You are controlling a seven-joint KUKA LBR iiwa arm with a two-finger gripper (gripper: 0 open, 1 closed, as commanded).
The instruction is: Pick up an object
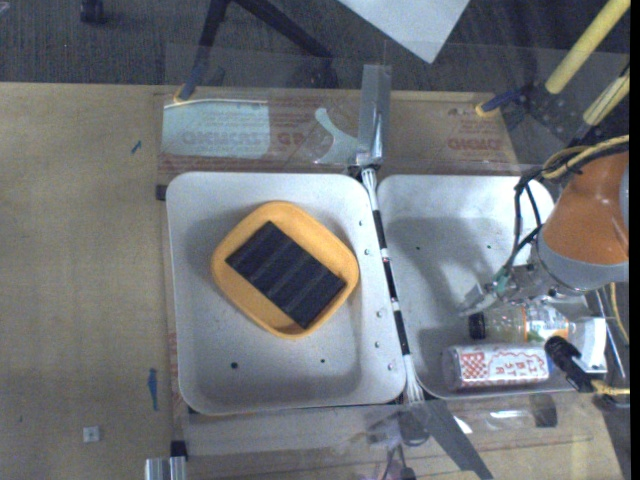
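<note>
Gripper (497,290) hangs low in the right bin (440,228), right above the small bottle (520,321) lying beside the red-patterned packet (498,365). Grip state, I cannot tell. Nothing looks lifted yet; grasp and raise remain. Yellow tray (285,268) sits in the left bin (190,298).

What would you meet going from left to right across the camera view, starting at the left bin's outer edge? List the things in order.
left bin → orange tray with dark panel → divider between the bins → right bin → small bottle → orange band on the arm
</note>
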